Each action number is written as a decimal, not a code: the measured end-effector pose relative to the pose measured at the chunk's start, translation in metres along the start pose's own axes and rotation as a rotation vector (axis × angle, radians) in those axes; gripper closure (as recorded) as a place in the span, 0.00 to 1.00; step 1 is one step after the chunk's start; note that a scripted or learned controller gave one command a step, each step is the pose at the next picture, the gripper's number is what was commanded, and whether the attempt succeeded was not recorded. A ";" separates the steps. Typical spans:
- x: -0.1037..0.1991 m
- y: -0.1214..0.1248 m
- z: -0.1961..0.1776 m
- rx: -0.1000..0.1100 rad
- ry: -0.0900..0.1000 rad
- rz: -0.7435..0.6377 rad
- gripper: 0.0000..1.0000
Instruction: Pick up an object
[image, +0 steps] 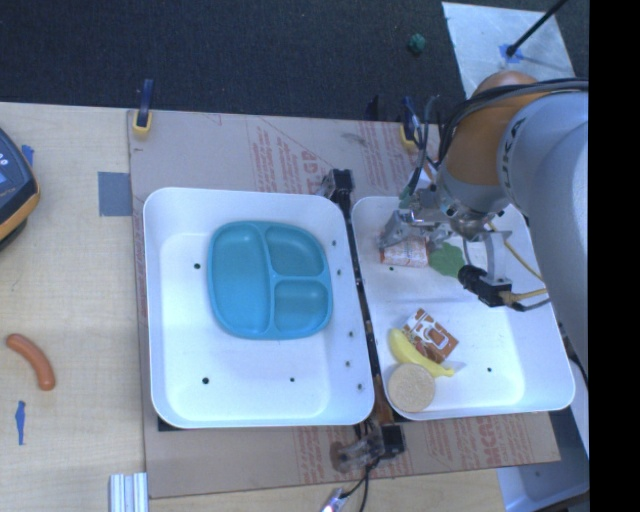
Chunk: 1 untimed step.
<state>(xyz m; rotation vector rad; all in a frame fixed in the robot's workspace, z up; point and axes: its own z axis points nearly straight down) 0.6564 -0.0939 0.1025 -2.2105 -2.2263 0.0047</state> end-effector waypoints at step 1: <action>0.073 -0.056 -0.090 -0.002 0.000 0.002 1.00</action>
